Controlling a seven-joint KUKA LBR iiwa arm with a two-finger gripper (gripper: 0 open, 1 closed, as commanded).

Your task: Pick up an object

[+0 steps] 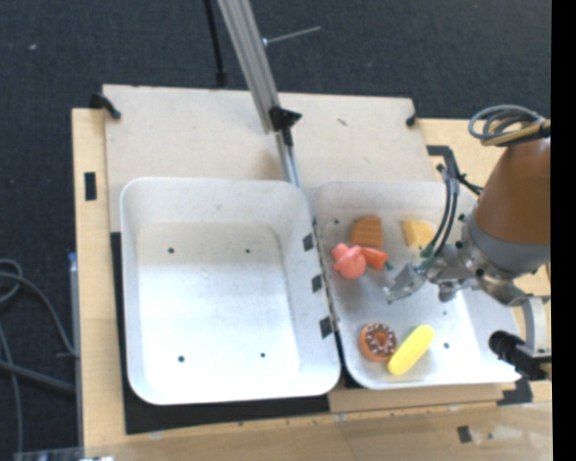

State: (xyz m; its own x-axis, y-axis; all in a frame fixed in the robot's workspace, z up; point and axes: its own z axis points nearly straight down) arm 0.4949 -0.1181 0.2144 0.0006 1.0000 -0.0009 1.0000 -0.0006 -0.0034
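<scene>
Five toys sit in the right bin (360, 202), the gripper (400, 283) low beside the pink toy (349, 259) (its opening I cannot tell), so a close risks glancing off and nudging the orange block (367, 230).

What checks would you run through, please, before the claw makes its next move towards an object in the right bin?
1. Targets present in the right bin: pink toy, orange block, pale yellow piece, donut, yellow banana-like toy: ok.
2. Claw over the right bin, among the objects: ok.
3. An object held between the fingers: not ok, none is seen there.
4. Finger opening: cannot tell.
5. Pink toy standing free: not ok, it touches a red-orange piece.
6. Donut standing free: not ok, it touches the banana-like toy.
</scene>
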